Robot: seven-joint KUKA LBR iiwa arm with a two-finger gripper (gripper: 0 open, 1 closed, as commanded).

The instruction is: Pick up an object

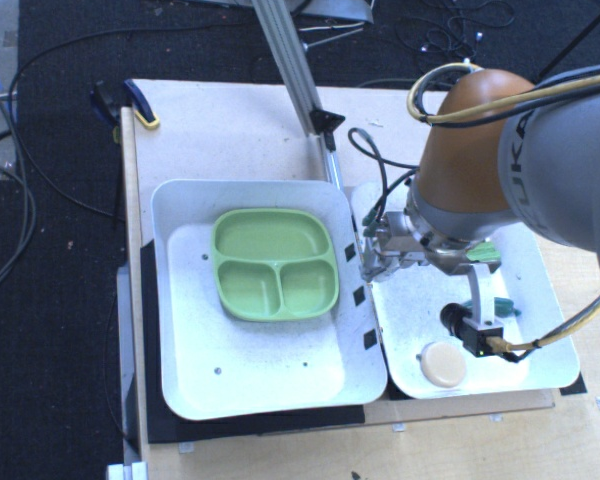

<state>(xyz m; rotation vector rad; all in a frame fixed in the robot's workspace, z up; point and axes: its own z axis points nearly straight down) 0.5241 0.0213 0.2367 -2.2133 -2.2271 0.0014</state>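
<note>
Pale green plastic: a divided plate (276, 265) with three compartments, flat in the left bin (250, 368), toward the upper middle and clear of every wall. Not touched by the gripper (373, 261). Gripper just beside the plate's right edge, low over the ridge where the two bins meet. Open or closed: cannot tell from this slant. Nothing seen gripped.

Across in the right bin (410, 308), a cream round piece (443, 364) near the front wall, well apart from the gripper. Further back, a green item (487, 255) half hidden under the wrist, shape unclear, possibly a handle or a strip. Just below and right of it, a small teal scrap (508, 311).

Over the right bin, the grey arm (570, 158) with its orange band (470, 148), reaching in from the right. Behind the bins, a slanted aluminium rail (285, 48) coming down to the bench (230, 128). At the bench's far left corner, a blue and yellow clamp (140, 105). All around, dark floor and loose cables (40, 178).
</note>
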